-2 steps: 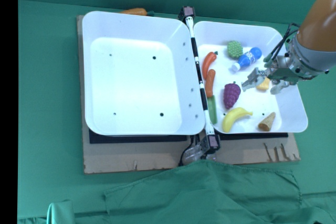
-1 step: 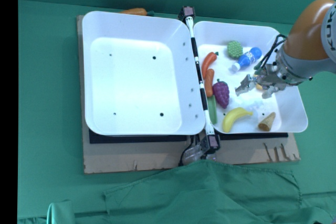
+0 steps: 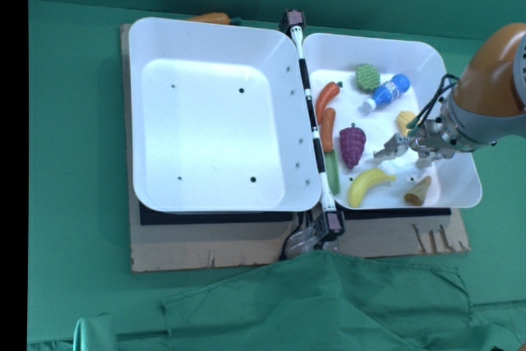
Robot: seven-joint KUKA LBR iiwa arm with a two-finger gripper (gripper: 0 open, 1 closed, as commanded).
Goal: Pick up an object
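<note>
The yellow banana [image 3: 369, 185] lies near the front of the right bin [image 3: 460, 193], just below and left of the gripper [image 3: 403, 150], apart from it. The gripper hangs over the bin's right half with its fingers spread open, nothing between them. Around it lie a purple grape bunch [image 3: 352, 145] to the left, an ice-cream cone [image 3: 417, 191] nearer, a blue-and-white bottle [image 3: 386, 93] and a green berry [image 3: 367, 77] farther off; two carrots [image 3: 327, 113] rest by the left wall.
</note>
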